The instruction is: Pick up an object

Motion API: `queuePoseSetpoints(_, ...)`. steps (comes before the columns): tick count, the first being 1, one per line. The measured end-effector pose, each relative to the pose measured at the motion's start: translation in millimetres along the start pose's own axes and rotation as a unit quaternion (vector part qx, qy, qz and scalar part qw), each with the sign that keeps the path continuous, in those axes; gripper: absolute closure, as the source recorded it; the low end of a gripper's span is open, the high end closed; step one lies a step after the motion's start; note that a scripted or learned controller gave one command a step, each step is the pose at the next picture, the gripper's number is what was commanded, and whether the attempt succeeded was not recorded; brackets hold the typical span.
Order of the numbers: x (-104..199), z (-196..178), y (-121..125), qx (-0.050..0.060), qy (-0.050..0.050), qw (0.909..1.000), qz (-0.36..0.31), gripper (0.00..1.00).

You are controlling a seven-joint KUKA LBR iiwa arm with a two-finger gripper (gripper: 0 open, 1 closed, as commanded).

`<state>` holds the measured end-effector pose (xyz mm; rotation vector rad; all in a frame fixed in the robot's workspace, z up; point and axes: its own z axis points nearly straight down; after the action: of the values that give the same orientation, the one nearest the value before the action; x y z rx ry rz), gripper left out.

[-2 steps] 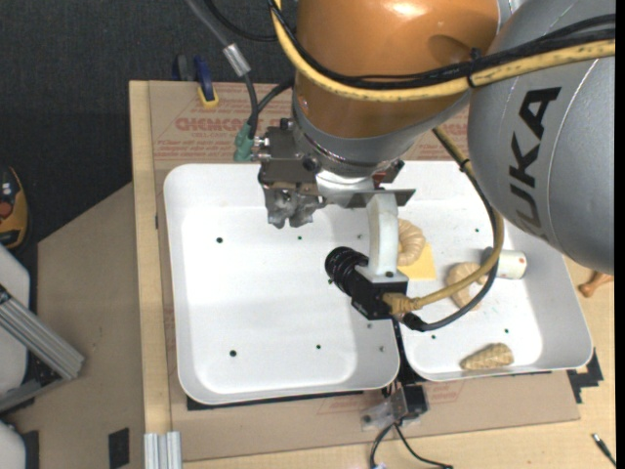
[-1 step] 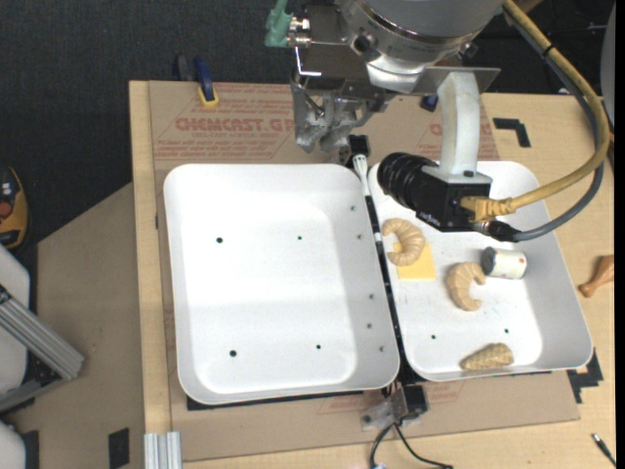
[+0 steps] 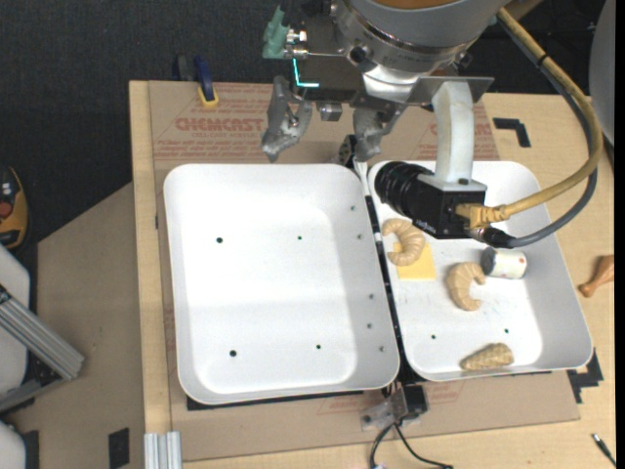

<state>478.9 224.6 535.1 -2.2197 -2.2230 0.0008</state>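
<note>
You see the end effector (image 3: 320,133) hanging open and empty above the far rim of the left bin (image 3: 195,262), raised clear of the pastry pieces (image 3: 405,240) lying loose in the right bin (image 3: 547,311).

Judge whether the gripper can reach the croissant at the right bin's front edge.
Probably yes: the croissant lies alone and uncovered, apart from the other pastries, and the gripper hangs well above the bins' back edge.

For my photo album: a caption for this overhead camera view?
Grey robot arm's gripper hovers above two white bins; tan pastry-shaped pieces lie in the right one.
</note>
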Motion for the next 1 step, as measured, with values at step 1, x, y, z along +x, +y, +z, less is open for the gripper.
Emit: queuePoseSetpoints(1,0.9,-11.0,0.2,-0.002,0.001,1.0,-0.001,1.0)
